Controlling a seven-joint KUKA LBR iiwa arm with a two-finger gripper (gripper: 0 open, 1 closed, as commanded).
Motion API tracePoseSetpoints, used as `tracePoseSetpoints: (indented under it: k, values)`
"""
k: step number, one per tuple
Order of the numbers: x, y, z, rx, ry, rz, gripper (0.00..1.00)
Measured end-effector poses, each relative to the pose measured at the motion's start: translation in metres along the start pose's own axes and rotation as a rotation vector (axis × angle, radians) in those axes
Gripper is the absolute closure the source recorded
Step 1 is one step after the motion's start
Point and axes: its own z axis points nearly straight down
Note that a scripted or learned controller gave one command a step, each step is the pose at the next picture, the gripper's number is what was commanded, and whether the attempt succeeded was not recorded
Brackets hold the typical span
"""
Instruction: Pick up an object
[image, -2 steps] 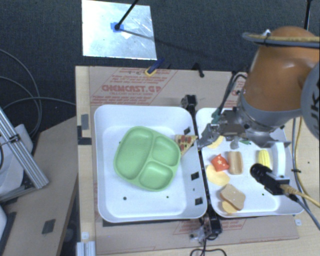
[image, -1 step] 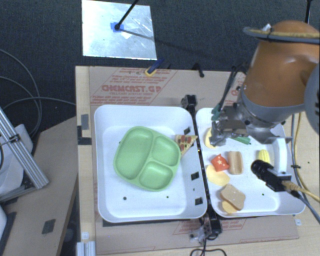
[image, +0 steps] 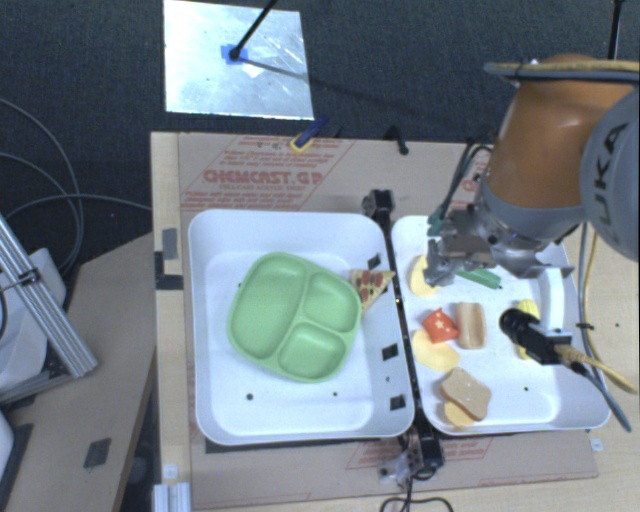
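Claw hangs low over the upper-left corner of the right bin, arm reaching in from the right. Wrist body hides its tips, so cannot tell whether it is apart or together; nothing visibly held. Nearest candidates: a pale yellow piece just below-left of it, close to the bin's left wall, and a slim green piece just to the right, partly under the wrist. Further down the bin: red piece touching a brown roll, yellow disc, bread slice. Left bin holds a green divided plate and a pizza slice against its right wall. Risks, as judged: the yellow piece sits so near the wall that a descent could strike the rim or push the piece flat against it instead of straddling it. It looks thin and low, so closing may skate over it. Coming down between yellow and green could catch neither, or nudge the green one aside. The red piece and roll, being in contact, invite a double or slipping grab.
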Motion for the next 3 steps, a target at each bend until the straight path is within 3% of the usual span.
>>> tracePoseSetpoints:
  k: [1, 2, 3]
  values:
    - [0.069, -0.041, -0.045, -0.007, 0.005, -0.014, 1.00]
    - [0.041, -0.039, -0.187, -0.022, 0.006, -0.005, 1.00]
    - [0.077, -0.040, -0.118, 0.000, 0.002, -0.009, 1.00]
